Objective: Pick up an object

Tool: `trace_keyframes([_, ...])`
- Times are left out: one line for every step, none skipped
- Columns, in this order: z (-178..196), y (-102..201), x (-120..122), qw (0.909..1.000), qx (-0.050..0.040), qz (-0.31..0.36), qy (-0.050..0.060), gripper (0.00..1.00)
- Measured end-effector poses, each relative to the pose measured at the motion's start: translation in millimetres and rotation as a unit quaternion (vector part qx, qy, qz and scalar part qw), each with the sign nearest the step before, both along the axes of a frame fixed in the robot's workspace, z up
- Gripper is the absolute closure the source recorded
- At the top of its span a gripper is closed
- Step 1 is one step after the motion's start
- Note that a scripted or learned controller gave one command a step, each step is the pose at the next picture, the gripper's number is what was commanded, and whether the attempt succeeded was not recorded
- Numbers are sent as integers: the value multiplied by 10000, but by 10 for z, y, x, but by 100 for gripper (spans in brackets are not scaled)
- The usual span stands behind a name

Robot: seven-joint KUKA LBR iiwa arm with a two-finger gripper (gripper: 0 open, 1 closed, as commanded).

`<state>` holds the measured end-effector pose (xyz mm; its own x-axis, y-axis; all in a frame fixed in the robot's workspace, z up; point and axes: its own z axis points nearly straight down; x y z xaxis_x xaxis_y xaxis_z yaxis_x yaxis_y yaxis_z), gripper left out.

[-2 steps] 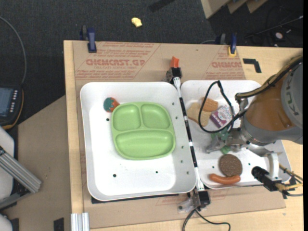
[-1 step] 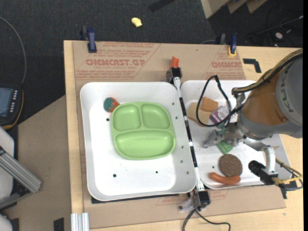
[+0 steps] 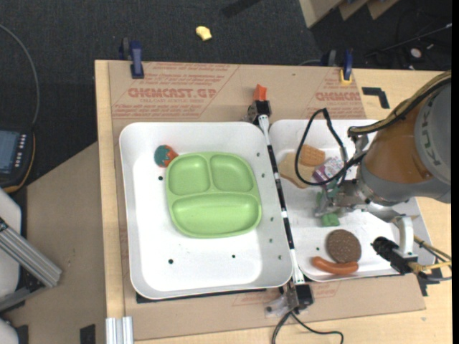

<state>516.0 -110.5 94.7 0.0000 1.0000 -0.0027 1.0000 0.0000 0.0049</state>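
Grey claw (image 3: 331,205) hangs low in the right white bin (image 3: 373,131), w/ a small green object (image 3: 330,220) just below; cannot tell if claw is apart or together. Risk: round brown cookie (image 3: 343,245) nearby gets pushed, approx. grasp slips.

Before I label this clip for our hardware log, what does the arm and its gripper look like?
The arm is thick and rounded, grey, with a broad orange band above the wrist. Black cables loop from it over the right bin. The gripper is a small, grey metal piece at its tip.
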Motion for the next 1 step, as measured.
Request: trace_keyframes([959,993,348,10000,23,58,-37,100])
